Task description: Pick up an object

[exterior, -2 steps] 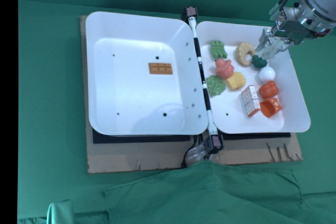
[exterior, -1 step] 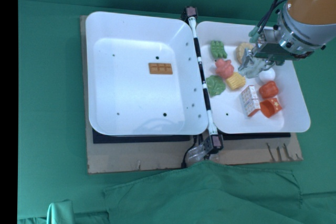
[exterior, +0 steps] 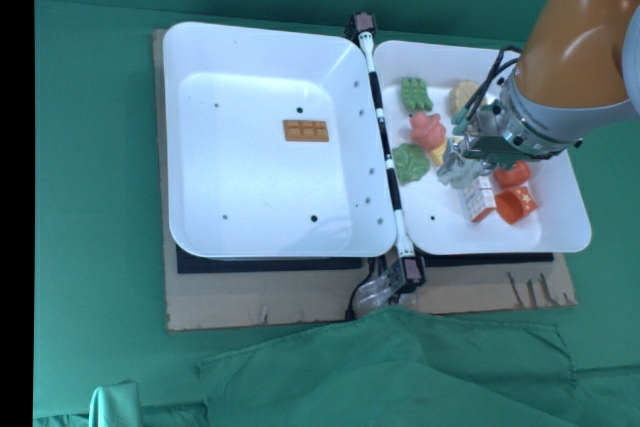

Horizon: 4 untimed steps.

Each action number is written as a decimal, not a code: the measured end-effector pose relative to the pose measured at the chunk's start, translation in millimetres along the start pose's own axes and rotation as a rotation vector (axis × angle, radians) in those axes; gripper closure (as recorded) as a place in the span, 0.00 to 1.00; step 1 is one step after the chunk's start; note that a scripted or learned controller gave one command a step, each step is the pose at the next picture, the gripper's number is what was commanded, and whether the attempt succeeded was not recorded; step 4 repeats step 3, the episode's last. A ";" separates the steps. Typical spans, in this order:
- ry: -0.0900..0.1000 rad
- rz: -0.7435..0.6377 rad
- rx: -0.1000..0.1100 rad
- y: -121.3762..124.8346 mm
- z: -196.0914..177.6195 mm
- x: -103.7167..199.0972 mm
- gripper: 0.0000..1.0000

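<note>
My gripper (exterior: 462, 167) hangs low over the middle of the right bin (exterior: 560, 233), among several small toy foods. Beside it lie a pink piece (exterior: 428, 129), a green leafy piece (exterior: 410, 162), a darker green piece (exterior: 416, 95) and a yellow piece (exterior: 462, 95). A small red-and-white carton (exterior: 479, 199) lies just below the gripper, with an orange cup (exterior: 516, 205) and a red piece (exterior: 512, 174) to its right. The wrist hides the fingertips. An orange waffle-like block (exterior: 306, 130) lies alone in the left bin (exterior: 200, 65).
The two white bins sit on a cardboard sheet (exterior: 250, 310) over green cloth. A black-and-white bar (exterior: 385, 145) runs between the bins. The arm's orange band (exterior: 585, 25) overhangs the right bin's far right corner. Folded green cloth (exterior: 400, 365) lies near the front edge.
</note>
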State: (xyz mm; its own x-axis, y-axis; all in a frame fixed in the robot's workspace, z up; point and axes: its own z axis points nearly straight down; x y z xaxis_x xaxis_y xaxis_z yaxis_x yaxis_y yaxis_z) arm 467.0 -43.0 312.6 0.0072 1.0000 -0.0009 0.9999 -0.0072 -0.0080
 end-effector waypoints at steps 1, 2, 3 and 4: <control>-0.001 0.002 -0.006 51.9 72.5 -55.2 1.00; -0.002 0.000 -0.017 51.8 56.1 -52.7 1.00; -0.006 0.003 -0.022 32.6 -32.0 -114.3 1.00; -0.006 0.003 -0.022 32.6 -32.0 -114.3 1.00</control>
